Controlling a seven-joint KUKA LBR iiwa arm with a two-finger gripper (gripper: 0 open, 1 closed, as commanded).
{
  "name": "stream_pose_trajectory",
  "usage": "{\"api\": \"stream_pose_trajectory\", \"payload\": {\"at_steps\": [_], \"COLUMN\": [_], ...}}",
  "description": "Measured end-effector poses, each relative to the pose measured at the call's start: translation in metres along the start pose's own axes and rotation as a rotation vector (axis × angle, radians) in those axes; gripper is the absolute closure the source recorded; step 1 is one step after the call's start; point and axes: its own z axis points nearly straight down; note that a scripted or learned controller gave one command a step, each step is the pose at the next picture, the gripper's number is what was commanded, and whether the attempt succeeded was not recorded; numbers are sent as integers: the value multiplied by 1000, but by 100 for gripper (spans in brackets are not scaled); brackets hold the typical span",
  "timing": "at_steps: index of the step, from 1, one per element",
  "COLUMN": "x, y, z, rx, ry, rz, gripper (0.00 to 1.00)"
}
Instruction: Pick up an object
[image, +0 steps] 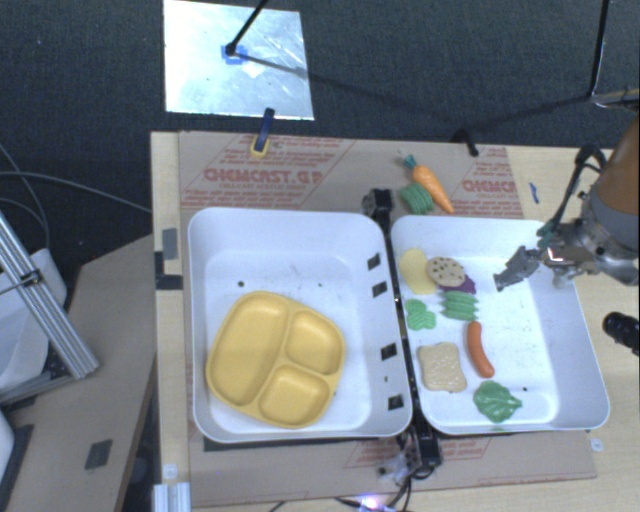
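The likely targets lie in the right bin (570, 340): a cluster of toy foods along its left half. A pale yellow piece (414, 270) and a cookie (445, 269) sit at the top, with green beans (460, 305) and a small green leafy piece (420, 319) just below. Lower down come an orange sausage (480, 348), a slice of toast (441, 366) and a green leaf (496, 401) near the front wall. They lie flat and mostly apart, which should leave room for a grasp from above.

The pincer (519, 269) hangs over the upper right part of that bin, near the cookie and beans yet apart from them, with nothing between its fingers; I cannot tell whether it is wide or narrow. Judging by this, the pick is not yet made.

The left bin (300, 235) carries a yellow divided plate (275, 358). A toy carrot (432, 183) and a green piece (416, 199) lie outside on the cardboard (300, 170) covering the desk, beyond the bins.
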Motion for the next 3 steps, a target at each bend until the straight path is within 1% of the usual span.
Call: {"api": "stream_pose_trajectory", "payload": {"at_steps": [1,2,3], "x": [7,-27,62], "y": [-58,-56,16], "z": [100,171,166], "rx": [10,4,-6], "ry": [4,0,1], "rz": [3,5,-10], "gripper": [0,0,0]}}
